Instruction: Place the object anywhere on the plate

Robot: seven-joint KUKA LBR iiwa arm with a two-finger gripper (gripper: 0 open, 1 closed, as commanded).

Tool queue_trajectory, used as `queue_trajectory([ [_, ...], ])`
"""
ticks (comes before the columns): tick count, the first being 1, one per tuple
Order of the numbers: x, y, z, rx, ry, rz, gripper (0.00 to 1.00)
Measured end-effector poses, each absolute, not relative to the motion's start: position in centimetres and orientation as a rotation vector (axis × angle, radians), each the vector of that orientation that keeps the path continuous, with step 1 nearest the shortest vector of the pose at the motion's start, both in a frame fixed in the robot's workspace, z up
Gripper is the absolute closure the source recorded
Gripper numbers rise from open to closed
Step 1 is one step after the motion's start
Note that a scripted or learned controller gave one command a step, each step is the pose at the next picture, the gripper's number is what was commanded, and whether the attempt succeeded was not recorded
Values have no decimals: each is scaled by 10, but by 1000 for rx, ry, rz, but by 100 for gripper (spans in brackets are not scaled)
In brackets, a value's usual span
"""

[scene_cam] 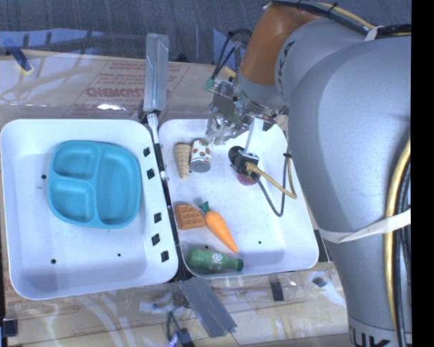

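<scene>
Hovering over the small can (200, 156) in the right bin (275, 244), fingers (218, 130) look parted w/ nothing held, so drop straight, grip the can's sides, lift clear before crossing to the blue plate (94, 183).

Bright, even overhead light, soft shadows in the white bins (29, 266), glare on clear sheeting, mild blur.

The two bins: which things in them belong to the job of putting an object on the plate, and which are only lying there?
Belongs to the job:
- blue plate, left bin
- small can, just below the gripper

Only lying there, right bin:
- cone
- waffle
- carrot
- green bottle
</scene>
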State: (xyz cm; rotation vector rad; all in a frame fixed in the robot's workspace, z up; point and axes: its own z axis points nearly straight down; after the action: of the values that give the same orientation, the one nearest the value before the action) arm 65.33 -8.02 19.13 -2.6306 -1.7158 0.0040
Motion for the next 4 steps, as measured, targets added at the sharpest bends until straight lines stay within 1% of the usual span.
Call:
queue_trajectory([
  [1,600,-50,190,-2896,-1204,11,100],
  [2,645,28,190,-2808,-1401,6,100],
  [3,649,-87,191,-2865,-1285,5,100],
  [4,627,-35,190,-2980,-978,14,100],
])
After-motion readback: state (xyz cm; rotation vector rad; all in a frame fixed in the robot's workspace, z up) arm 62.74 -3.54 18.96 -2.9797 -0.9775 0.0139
